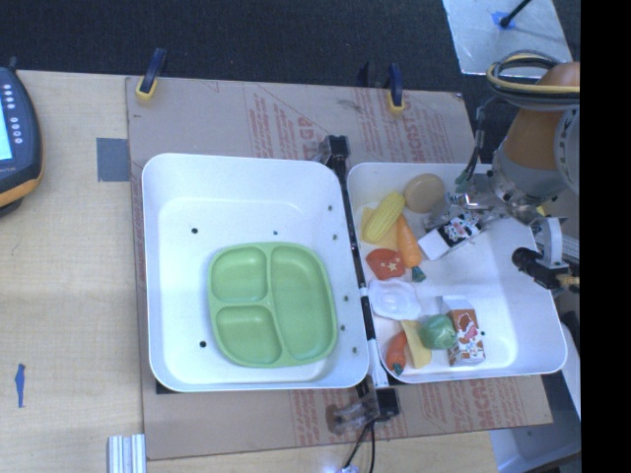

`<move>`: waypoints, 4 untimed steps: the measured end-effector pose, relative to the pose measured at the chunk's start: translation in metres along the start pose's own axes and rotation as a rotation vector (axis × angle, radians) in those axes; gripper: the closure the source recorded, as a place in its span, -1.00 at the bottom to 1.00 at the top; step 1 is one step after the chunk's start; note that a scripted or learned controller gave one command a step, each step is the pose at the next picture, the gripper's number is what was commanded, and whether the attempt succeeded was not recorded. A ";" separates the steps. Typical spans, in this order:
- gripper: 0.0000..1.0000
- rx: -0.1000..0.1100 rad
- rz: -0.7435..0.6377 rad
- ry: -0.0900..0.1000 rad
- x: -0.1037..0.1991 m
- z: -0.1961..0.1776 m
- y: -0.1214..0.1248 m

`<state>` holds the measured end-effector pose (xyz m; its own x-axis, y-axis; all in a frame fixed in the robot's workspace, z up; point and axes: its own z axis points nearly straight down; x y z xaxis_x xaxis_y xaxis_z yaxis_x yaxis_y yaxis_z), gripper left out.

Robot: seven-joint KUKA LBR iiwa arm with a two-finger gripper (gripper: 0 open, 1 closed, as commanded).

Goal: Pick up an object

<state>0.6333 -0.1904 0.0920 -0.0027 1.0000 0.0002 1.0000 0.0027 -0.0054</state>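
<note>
**Arm over right bin, nothing seen in claw**

Arm comes in from frame's right edge, orange band at upper right. Gripper (459,227) sits low over upper part of the right bin (527,313), just right of the toy pile. Claw state: can't tell, the tip is a dark/white blur from this angle, and no item visible between it.

Right bin contents, upper-left to bottom:
- yellow corn (383,216), lying at a slant near bin's upper left
- tan round piece (425,192) just right of corn, nr top wall
- orange carrot (408,241) below corn, touching it
- red tomato (385,262) left of carrot's lower end
- white blob-like item (394,300) under tomato
- green leafy piece (438,331) nr bin's bottom, w/ a pale yellow strip (415,344) and a small red piece (395,353) to its left
- red/white box (465,336) just right of the green piece

Left bin (177,264) holds a green divided plate (271,304), three compartments, lower centre of that bin.

Black/yellow handheld pendant (15,136) at frame's far left on the bench. Blue-yellow clamps (151,75) at top edge of the board.
</note>
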 end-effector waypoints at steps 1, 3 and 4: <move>1.00 -0.002 -0.004 -0.001 0.000 -0.012 0.002; -1.00 -0.005 -0.005 -0.001 0.060 0.000 0.024; -1.00 0.003 0.000 0.000 0.033 -0.001 -0.038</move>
<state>0.5951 -0.1580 0.0930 -0.0028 1.0000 -0.0001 1.0000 0.0028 -0.0081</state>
